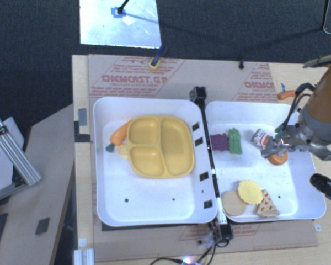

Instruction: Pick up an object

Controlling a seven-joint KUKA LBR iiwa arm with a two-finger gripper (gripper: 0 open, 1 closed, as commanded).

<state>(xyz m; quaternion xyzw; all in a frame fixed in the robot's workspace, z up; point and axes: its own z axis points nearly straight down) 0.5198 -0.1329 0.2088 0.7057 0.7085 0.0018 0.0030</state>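
In the right bin lie a purple toy, a green toy, a small red and silver packet, an orange piece, a yellow disc, a tan disc and a pizza slice. My gripper hangs low at the right side of this bin, between the packet and the orange piece, partly covering the orange piece. I see nothing clearly gripped.
The left bin holds a yellow divided plate with a toy carrot at its left edge. A black clip strip runs between the bins. A dark arm part sits by the right bin's right wall.
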